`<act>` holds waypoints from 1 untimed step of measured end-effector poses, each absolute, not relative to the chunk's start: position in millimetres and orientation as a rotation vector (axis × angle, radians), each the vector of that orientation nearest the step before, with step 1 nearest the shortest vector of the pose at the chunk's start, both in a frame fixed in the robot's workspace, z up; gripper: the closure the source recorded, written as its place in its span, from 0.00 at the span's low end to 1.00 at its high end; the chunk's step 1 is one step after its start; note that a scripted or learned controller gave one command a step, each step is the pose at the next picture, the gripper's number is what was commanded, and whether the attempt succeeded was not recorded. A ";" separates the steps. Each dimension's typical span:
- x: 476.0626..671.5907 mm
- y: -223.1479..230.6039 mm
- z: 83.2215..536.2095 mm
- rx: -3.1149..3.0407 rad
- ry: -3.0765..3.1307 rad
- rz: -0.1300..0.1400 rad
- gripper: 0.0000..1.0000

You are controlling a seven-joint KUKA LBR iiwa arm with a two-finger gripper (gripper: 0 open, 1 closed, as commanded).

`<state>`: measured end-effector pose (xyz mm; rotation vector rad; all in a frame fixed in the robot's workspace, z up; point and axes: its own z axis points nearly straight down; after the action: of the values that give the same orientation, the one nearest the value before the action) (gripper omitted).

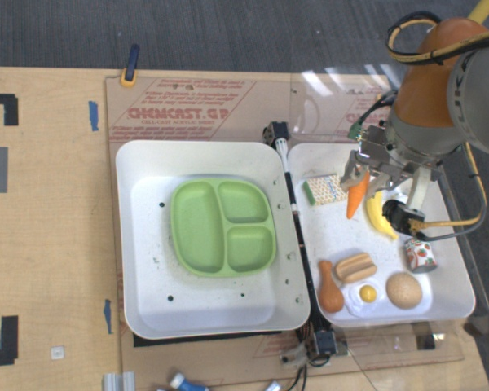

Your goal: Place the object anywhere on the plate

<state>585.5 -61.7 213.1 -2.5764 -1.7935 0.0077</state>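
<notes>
While awaiting cargo in the left bin, green plate (222,226) bare; right of it, carrot (356,195) pinched in gripper (360,179), raised over the right bin (460,300). Grasp apparently done; carry and release left.

Dark grey carpet (228,15) beyond a tan bench (41,218) — printed cardboard sheet (187,108) on top.
</notes>
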 end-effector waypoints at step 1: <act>599.0 13.8 181.7 -2.560 -1.801 0.012 1.00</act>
<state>599.0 13.8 181.7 -2.5599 -1.8008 0.0119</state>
